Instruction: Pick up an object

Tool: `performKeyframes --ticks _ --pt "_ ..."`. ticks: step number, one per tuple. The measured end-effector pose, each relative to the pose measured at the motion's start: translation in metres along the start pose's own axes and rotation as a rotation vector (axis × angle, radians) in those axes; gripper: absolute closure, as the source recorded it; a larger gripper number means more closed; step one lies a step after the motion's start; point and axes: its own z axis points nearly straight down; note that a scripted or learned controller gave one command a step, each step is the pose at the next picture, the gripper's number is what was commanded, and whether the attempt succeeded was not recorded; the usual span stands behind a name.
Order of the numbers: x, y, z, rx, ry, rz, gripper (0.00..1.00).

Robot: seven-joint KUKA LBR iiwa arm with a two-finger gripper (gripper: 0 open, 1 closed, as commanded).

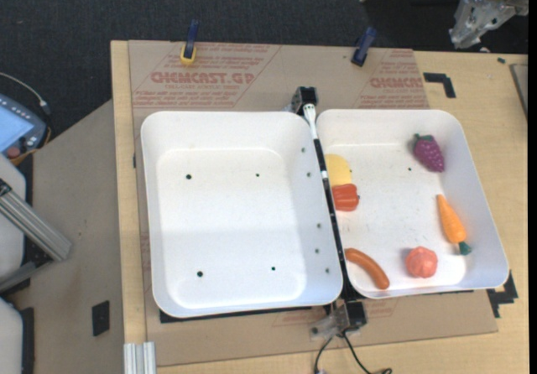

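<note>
Nearest to us, along the front wall of the right bin [388, 205], lie the orange sausage [367, 267] and, just beside it to the right, the pinkish-red round fruit [422, 262]. The sausage lies at a slant, its long axis running from upper left to lower right. A little farther back, the carrot [451, 222] lies near the right wall, its long axis almost along that wall with the green tip toward us.

Against the divider between the bins we see a red piece [345, 197] touching a yellow piece [337, 168] behind it; both sit close to the wall, which we judge would crowd a grasp there. Farther back, the purple grapes [428, 153] lie alone near the far right corner, well apart from everything else. The left bin [153, 196] shows its bare white floor.

Farthest of all, beyond the bench's back right corner, the gripper [480, 20] hangs outside both bins. It is small and blurred, so we cannot tell whether it is open or closed, and we see nothing in it.

Every object lies toward us and to the left of the gripper. The grapes are the nearest to it and stand free on all sides, so we judge them the easiest pick; the carrot comes next, if the grasp closes across its long axis.
</note>
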Motion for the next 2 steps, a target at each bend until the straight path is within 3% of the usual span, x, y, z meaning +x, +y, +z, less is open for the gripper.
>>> performKeyframes --ticks 1,2 --pt "0.0443 0.0260 -0.0538 0.000 -0.001 0.003 1.00" --pt "0.0411 0.0254 -0.0616 0.002 -0.004 0.007 1.00"
